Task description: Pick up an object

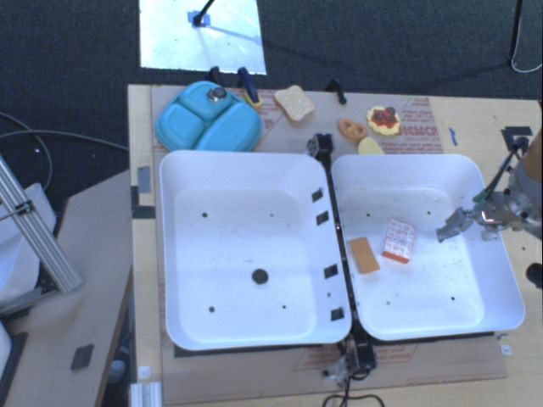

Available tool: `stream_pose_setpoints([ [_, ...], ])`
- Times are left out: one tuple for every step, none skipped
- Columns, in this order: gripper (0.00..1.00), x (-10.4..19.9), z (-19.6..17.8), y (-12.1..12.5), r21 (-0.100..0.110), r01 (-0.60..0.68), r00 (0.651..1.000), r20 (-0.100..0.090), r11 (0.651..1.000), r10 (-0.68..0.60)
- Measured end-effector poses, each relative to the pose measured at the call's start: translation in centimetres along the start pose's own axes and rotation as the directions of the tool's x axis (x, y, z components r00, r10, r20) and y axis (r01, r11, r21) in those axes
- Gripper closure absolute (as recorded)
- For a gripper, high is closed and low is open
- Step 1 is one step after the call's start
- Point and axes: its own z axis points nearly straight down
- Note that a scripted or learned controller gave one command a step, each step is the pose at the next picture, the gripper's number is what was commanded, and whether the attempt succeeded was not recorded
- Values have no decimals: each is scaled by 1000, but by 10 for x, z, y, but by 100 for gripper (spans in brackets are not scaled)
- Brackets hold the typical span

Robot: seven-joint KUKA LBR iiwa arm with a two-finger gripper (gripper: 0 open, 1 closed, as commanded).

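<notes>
The right bin (pixel 501 312) holds two objects. A flat orange-tan block (pixel 364 254) lies near its left wall, and a small white packet with red print (pixel 398 241) lies just right of it. My gripper (pixel 467 231) hangs over the right part of this bin, some way right of the packet. It is open with nothing between its fingers. A small dark round piece (pixel 260 275) rests on the floor of the left bin (pixel 178 227).
Behind the bins lie a blue divided plate (pixel 209 119), a toy toast slice (pixel 294 103), an orange pretzel-like toy (pixel 352 128), a small pizza-like toy (pixel 383 119) and a yellow piece (pixel 370 147). A black divider (pixel 335 227) runs between the bins.
</notes>
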Motion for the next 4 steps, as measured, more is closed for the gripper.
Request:
stream_pose_setpoints([
  [0, -7, 110, -42, -9, -5, 1000, 3, 1000, 5],
  [100, -9, 93, -38, -17, -2, 1000, 8, 1000, 2],
  [100, 22, 106, 19, -8, 5, 1000, 5, 1000, -5],
  [100, 1, 103, -36, -18, -4, 1000, 4, 1000, 4],
])
